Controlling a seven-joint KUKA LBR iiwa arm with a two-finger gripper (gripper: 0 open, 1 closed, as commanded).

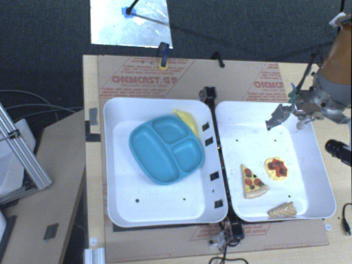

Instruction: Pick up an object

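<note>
Claw [287, 114] hangs high over the right bin [236, 120], nothing between its fingers and I can't tell whether they're spread or pressed together, while pizza slice [253, 181], round tart [276, 168] and bread wedge [282, 209] lie flat below, so it may just skid off one.

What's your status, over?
Gripper above right bin, upper right, holding nothing. Pizza slice, round pizza, bread wedge lie lower in bin, untouched. Path clear.
</note>
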